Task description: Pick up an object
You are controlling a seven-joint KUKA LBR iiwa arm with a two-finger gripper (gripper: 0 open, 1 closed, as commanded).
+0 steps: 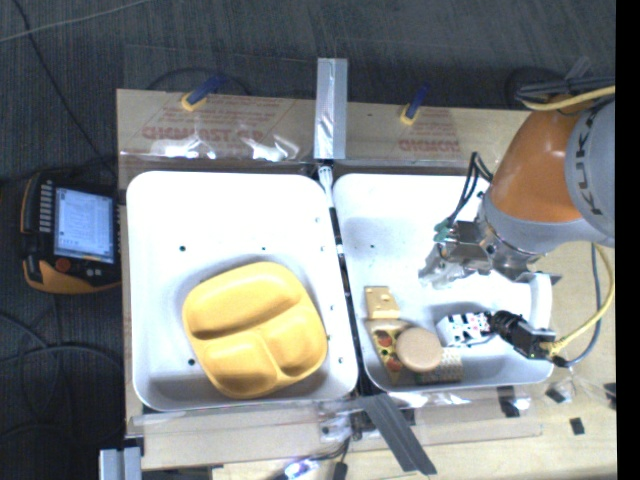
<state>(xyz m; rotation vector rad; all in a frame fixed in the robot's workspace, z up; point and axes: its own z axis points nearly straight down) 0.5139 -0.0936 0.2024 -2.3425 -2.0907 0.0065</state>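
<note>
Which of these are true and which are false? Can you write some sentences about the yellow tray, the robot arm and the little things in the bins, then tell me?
1. The yellow tray lies in the left bin. True.
2. The yellow tray has one single compartment. False: ridges divide it into three sections.
3. The gripper is over the right bin. True.
4. The small objects sit at the far edge of the right bin. False: they cluster near its front edge.
5. The arm's orange band hangs over the left bin. False: it is at the right side, by the right bin.
</note>
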